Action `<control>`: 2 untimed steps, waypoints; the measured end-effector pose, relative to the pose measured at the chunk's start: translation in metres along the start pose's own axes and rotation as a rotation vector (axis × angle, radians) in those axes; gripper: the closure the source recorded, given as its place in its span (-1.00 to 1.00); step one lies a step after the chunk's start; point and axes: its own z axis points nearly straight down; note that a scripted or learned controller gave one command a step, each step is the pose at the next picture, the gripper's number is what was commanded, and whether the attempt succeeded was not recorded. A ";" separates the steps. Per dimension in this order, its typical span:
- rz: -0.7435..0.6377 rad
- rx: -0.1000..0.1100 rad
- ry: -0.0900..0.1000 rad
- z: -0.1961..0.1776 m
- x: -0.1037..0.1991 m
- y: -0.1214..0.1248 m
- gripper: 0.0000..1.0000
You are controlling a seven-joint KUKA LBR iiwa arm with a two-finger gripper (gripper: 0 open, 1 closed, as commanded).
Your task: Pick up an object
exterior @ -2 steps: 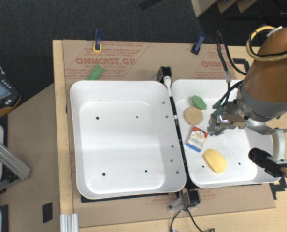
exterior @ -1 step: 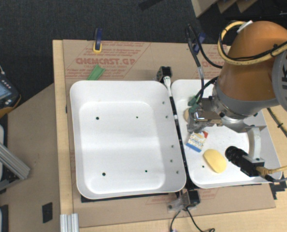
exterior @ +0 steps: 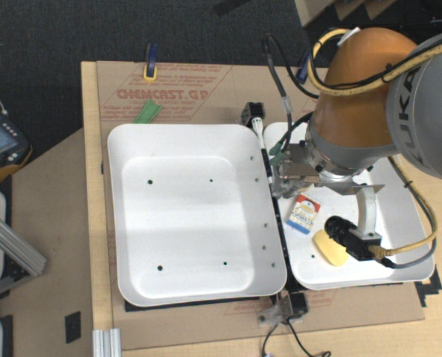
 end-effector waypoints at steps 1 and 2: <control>-0.006 -0.003 0.003 -0.020 0.075 0.010 1.00; 0.003 0.009 0.000 0.017 0.075 -0.010 1.00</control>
